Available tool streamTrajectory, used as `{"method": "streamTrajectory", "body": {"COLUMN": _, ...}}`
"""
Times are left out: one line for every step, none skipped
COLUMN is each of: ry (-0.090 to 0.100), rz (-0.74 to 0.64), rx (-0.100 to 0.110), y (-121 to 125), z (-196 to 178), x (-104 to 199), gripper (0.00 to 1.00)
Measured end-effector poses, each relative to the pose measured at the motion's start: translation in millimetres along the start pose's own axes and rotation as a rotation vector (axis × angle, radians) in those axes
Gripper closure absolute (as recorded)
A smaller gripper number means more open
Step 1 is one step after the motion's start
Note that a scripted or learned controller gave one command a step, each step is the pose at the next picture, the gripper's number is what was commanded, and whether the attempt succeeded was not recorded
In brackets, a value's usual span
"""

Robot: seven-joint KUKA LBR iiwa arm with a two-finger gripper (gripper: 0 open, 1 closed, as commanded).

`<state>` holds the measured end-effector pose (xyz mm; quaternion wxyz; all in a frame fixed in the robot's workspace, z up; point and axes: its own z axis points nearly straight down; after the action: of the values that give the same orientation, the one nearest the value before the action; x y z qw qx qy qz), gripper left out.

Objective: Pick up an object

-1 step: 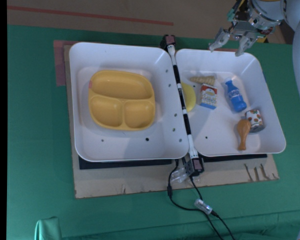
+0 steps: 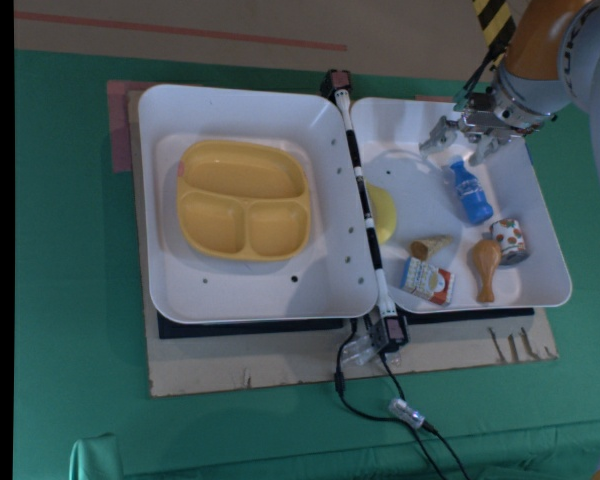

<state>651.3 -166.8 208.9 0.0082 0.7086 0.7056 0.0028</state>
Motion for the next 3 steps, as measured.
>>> {"method": "streamTrajectory", "body": {"ry": -0.001, "rz": 0.002, "rx": 0.004, "y": -23.0, "z": 21.8, "x": -23.2, "gripper": 0.00}}
{"method": "streamTrajectory", "body": {"ry": -0.011, "rz": 0.009, "rx": -0.013, "y": -19.8, "z": 3.5, "x": -28.1, "gripper": 1.00}}
{"method": "streamTrajectory", "body": {"ry": -0.018, "rz": 0.015, "rx": -0.027, "y": -17.4, "z": -13.5, "x": -31.6, "gripper": 1.00}}
